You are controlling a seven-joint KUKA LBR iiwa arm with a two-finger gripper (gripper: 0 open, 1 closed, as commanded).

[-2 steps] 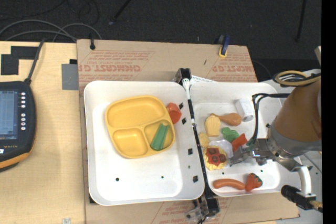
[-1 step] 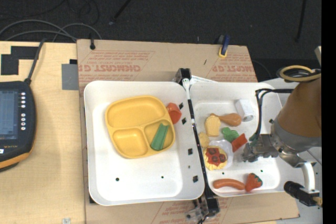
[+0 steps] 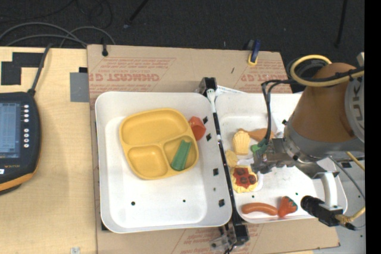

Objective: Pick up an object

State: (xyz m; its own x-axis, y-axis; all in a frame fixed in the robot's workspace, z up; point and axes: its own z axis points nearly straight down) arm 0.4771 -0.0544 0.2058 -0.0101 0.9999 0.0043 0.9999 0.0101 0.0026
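Note:
My gripper (image 3: 262, 162) hangs low over the middle of the right bin (image 3: 280, 105), under the grey and orange arm (image 3: 324, 113). Just left of it lie a yellow corn cob (image 3: 240, 141) and a pizza slice (image 3: 244, 179). A small green piece (image 3: 256, 149) and an orange piece (image 3: 259, 134) sit right at the gripper's upper left edge. It is unclear whether anything is in its grasp. A sausage (image 3: 259, 209) and a red piece (image 3: 287, 205) lie along the bin's near edge.
The left bin (image 3: 113, 187) holds a yellow divided plate (image 3: 149, 134) with a green item (image 3: 181, 154) in one compartment and a red item (image 3: 197, 127) at its right rim. A black divider (image 3: 217, 146) separates the bins. A teach pendant (image 3: 15, 140) lies far left.

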